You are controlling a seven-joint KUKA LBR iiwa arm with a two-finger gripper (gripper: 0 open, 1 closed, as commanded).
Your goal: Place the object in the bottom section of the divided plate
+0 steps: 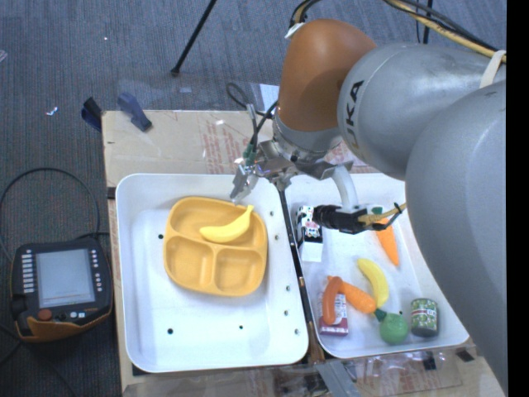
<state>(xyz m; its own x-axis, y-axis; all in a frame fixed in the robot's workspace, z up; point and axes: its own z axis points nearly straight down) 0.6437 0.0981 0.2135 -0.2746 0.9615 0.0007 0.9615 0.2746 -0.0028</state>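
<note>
A yellow divided plate [188,267] lies in the left white bin [149,337]. A yellow toy banana [227,227] rests in the plate's large upper section, its right end up against the rim and the ridge. The two smaller lower sections hold nothing. My gripper [241,182] hangs just above the plate's upper right rim, a little above and to the right of the banana, and is apart from it. Nothing shows in its grasp.
The right bin [450,325] holds an orange carrot [388,245], a second banana [374,281], another carrot [357,298], a red bottle [333,308], a green ball [394,327] and a green can [424,317]. A pendant [59,292] lies left of the bench.
</note>
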